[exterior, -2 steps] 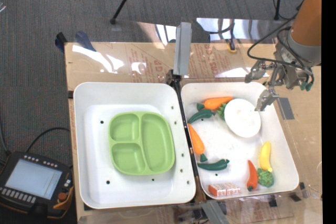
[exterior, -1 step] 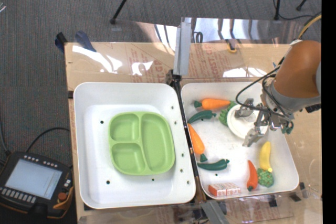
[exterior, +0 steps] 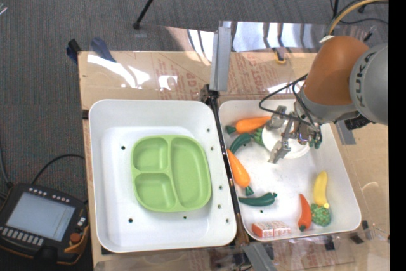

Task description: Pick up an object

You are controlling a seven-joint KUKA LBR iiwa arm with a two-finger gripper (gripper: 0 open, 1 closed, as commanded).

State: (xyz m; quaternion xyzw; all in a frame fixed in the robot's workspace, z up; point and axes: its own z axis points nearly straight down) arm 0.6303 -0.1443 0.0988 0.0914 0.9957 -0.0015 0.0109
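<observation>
My gripper (exterior: pixel 287 144) hangs over the upper middle of the right bin (exterior: pixel 339 165), reaching in from the right. It sits above a white round object (exterior: pixel 297 149) that has a green piece (exterior: pixel 260 136) at its left. An orange carrot (exterior: pixel 252 124) lies just left of the gripper, with a curved green vegetable (exterior: pixel 240 142) below it. Nothing shows as held.
A second orange carrot (exterior: pixel 238 169), a dark green cucumber (exterior: pixel 257 200), a yellow banana (exterior: pixel 321 188), a red pepper (exterior: pixel 305 212), broccoli (exterior: pixel 322 216) and a small red-and-white box (exterior: pixel 271 229) lie lower in the right bin. The left bin (exterior: pixel 108 130) holds a green divided plate (exterior: pixel 171 173).
</observation>
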